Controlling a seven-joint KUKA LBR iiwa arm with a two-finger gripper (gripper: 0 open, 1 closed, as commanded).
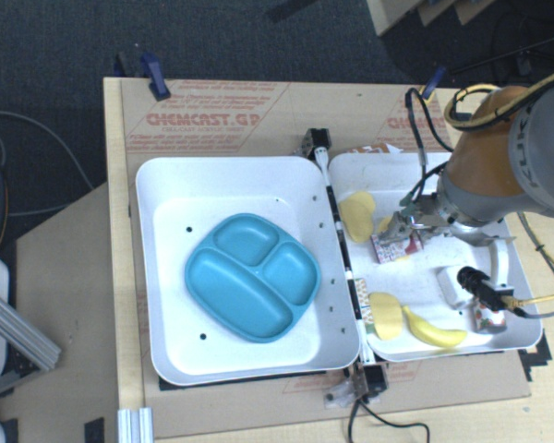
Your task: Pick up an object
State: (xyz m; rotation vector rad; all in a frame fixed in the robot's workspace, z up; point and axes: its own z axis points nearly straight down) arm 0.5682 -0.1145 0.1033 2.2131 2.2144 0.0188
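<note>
We see the gripper [408, 226] low in the right bin [388, 169], right over a small red-and-white packet [389, 246], but we cannot tell its state or whether it has hold of anything. A banana [432, 330] lies near the bin's front; a blue plate [251, 276] fills the left bin [157, 247].
</note>
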